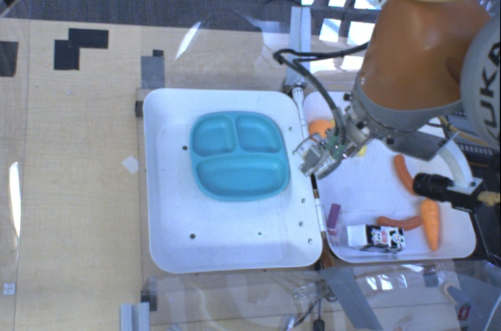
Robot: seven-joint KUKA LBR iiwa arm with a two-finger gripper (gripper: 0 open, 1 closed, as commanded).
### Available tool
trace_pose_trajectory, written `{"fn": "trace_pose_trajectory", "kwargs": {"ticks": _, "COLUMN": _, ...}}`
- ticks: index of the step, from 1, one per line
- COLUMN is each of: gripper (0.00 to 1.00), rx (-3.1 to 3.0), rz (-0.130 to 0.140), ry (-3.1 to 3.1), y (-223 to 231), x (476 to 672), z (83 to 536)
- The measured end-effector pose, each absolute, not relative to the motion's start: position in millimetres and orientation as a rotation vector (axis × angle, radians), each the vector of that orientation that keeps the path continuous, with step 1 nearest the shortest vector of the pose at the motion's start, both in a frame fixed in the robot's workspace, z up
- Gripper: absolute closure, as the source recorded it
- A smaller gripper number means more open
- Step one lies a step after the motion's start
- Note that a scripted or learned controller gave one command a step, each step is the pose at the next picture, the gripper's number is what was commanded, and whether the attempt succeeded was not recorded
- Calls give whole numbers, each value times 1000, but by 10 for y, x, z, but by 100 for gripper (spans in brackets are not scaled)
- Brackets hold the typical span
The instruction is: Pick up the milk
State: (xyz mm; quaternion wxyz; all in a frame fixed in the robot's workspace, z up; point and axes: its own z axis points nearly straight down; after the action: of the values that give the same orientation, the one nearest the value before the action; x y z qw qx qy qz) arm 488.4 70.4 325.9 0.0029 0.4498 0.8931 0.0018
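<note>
**A:** Looking down from the camera view, where is the milk?

**B:** The milk (376, 237) is a small white carton lying on its side near the front edge of the right bin (356, 196). Its printed end faces the carrot.

**A:** What lies around it?

**B:** A long orange carrot (430, 223) lies just right of it, and a reddish sausage (400, 222) sits just behind the carton. A second orange-red piece (402, 172) lies further back. A small purple block (333, 218) stands just left of the carton, by the bin's wall. Something orange and round (318, 127) peeks out near the back left corner, half hidden by the arm.

**A:** And the hand?

**B:** The hand (317, 156) hangs over the seam between the two bins, well apart from the milk. Nothing shows between its fingers, but whether they are spread or closed I cannot tell.

**A:** The other bin?

**B:** The left bin (168, 243) holds a blue divided plate (239, 156), three compartments, lying flat. Both bins rest on the pale wooden desk (70, 165).
</note>
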Motion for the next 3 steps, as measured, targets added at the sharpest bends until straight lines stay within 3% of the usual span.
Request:
{"fn": "trace_pose_trajectory", "kwargs": {"ticks": 1, "gripper": 100, "rx": 1308, "rz": 6, "ry": 2847, "y": 278, "x": 4888, "z": 3150}}
{"fn": "trace_pose_trajectory", "kwargs": {"ticks": 2, "gripper": 100, "rx": 847, "rz": 3, "ry": 3020, "y": -33, "x": 5003, "z": 1986}}
{"fn": "trace_pose_trajectory", "kwargs": {"ticks": 3, "gripper": 100, "rx": 846, "rz": 8, "ry": 3013, "y": -24, "x": 5027, "z": 2102}}
